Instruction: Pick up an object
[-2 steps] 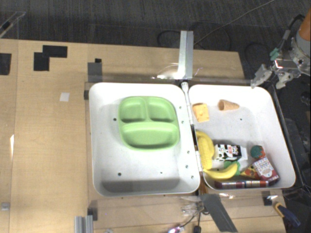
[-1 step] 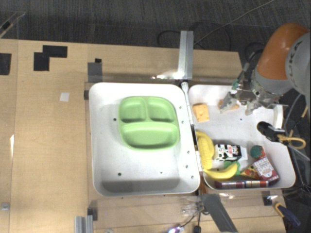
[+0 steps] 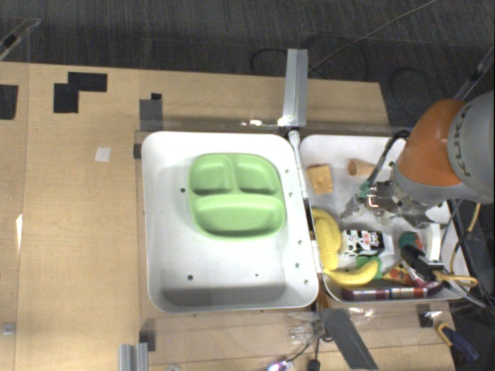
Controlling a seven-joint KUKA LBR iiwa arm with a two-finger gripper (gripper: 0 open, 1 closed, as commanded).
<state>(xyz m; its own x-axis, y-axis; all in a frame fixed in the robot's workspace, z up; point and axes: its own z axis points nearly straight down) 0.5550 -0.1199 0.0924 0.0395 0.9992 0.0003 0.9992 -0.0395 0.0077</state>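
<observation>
From my feed: banana (image 3: 331, 242) lying flat, curved, hugging left wall of right bin (image 3: 338, 147), black-white carton (image 3: 363, 242) just beside it.

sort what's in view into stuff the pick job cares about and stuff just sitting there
For the job: gripper; banana; black-and-white carton; tan block; small brown piece.

Lying about: green divided plate; left bin.

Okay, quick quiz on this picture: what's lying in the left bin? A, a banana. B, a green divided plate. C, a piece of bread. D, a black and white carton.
B: the green divided plate lies in the left bin, while the banana and the other items sit in the right bin.
</observation>
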